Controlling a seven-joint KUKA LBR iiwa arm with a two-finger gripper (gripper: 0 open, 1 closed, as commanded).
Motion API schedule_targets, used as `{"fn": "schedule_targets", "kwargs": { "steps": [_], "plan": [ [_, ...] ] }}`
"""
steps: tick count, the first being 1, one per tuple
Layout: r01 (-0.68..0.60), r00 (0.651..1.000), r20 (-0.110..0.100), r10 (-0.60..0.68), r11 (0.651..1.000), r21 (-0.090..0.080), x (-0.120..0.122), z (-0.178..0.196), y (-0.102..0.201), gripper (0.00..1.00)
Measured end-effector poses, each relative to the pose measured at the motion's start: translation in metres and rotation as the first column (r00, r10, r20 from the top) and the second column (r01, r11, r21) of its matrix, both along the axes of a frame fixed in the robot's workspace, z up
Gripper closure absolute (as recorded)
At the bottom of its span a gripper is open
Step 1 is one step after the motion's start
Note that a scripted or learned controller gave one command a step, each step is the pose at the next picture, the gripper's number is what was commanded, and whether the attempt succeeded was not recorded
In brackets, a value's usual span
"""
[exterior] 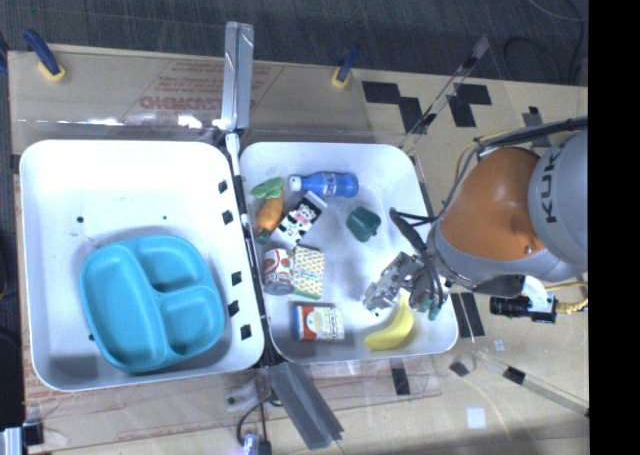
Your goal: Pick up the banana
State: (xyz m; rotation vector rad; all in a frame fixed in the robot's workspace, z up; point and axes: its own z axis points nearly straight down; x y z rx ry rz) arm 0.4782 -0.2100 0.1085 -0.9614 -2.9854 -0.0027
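The banana (pixel 392 330) lay in the lower right corner of the right-hand bin (pixel 420 175), close against the bin's bottom wall, with its long axis running on a slant from lower left up to upper right and its curve bowing toward the corner. The gripper (pixel 393 285) hung just above and slightly left of it in the frame, so near that its lower end seemed to meet the banana's upper tip (whether they actually touched could not be told from this slanted view). Whether the jaws stood wide or narrow could not be told either, and nothing was visibly between them. In my judgement the coming move turned on a short shift down and to the right, with the jaws set across the banana's slanted length rather than along it.
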Motion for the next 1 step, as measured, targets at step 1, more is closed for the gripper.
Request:
{"fn": "schedule_targets", "kwargs": {
  "steps": [1],
  "plan": [
    [0.000, 1.000, 0.000, 0.000, 1.000, 0.000, 0.0000, 0.0000, 0.0001, 0.00]
  ]
}}
